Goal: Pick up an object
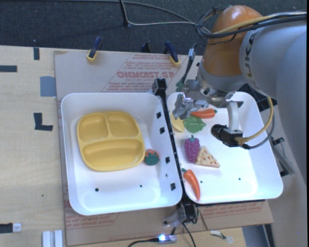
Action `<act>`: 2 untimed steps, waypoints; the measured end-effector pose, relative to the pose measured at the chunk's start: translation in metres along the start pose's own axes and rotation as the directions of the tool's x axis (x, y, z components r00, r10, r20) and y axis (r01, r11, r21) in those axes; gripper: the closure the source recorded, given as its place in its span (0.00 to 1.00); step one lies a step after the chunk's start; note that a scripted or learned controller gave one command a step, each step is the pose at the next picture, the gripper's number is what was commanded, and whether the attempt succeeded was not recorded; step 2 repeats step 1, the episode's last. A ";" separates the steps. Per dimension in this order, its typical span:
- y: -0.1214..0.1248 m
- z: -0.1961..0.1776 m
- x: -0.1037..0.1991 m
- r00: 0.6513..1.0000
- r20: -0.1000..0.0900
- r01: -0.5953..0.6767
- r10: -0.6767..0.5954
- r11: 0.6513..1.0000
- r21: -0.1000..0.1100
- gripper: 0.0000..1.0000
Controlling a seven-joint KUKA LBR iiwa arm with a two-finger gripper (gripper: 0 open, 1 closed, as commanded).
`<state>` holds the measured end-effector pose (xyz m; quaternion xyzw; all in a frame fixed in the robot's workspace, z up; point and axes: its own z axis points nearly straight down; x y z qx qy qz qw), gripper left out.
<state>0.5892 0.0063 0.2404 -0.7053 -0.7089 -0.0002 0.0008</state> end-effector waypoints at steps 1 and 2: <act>-0.004 0.011 0.043 1.000 0.001 -0.001 0.001 1.000 0.001 1.00; -0.004 0.011 0.043 1.000 0.001 -0.001 0.001 1.000 0.001 1.00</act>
